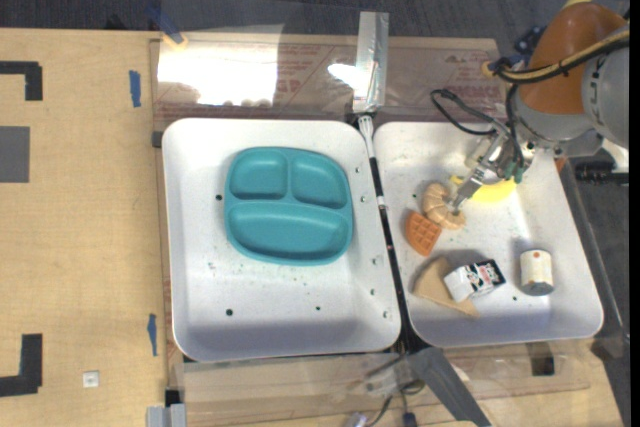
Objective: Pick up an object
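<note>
Tan, rounded toy pastry (436, 202) in the right white bin (570, 315), upper left of the cluster, touching an orange waffle-patterned piece (423, 233) just below. Grey two-finger gripper (462, 200) angled down, its tip at the pastry's right edge; jaw state: cannot tell. Risks: a tip landing on the rim could nudge the pastry into the waffle piece instead of seating it; a shallow bite on a rounded shape may slip. Nearby: beige wedge (432, 281), black-and-white packet (472, 279), small white cylinder (537, 270). Left bin (190, 315): teal divided plate (290, 205).
</note>
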Action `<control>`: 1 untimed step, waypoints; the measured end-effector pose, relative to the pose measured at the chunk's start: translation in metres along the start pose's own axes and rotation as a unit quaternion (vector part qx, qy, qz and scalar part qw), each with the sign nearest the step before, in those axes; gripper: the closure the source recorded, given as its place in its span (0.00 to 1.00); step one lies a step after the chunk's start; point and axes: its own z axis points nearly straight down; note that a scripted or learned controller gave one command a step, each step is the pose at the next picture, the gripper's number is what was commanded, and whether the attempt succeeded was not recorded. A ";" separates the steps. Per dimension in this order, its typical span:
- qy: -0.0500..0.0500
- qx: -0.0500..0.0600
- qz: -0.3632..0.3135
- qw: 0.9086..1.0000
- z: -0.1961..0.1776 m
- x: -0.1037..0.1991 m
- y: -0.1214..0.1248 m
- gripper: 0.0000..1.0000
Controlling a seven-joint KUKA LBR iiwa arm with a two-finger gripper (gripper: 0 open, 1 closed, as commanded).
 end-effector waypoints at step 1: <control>-0.008 -0.002 -0.002 1.000 -0.015 -0.003 0.003 1.00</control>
